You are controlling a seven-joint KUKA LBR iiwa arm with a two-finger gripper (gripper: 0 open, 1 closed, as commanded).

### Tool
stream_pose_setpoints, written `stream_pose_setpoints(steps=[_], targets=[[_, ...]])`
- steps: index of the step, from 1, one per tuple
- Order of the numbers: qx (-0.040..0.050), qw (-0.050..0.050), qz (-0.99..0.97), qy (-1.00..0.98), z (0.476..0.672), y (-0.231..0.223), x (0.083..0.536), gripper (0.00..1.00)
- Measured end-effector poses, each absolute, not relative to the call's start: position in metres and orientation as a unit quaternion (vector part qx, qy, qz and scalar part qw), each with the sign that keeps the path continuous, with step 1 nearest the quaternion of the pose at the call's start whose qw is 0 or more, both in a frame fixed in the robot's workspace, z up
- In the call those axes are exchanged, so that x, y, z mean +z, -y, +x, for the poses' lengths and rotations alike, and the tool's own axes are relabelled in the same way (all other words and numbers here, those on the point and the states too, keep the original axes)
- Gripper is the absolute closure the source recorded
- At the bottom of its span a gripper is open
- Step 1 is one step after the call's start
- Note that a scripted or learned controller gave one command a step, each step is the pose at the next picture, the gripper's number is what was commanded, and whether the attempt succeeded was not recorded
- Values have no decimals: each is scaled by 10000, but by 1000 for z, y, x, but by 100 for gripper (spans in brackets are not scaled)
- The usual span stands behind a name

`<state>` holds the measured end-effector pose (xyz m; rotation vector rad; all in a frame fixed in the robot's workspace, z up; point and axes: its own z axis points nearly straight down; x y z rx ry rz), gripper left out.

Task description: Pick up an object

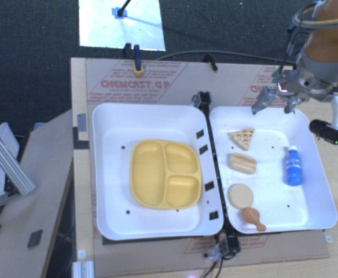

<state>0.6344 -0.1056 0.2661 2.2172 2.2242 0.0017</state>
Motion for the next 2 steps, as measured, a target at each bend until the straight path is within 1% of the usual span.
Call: stream_pose_setpoints(steps=[1, 2], targets=[[-6, -4, 7064, -7078, 641, 107, 206, 0], [0, 3, 7065, -7077, 639, 103, 164, 0]])
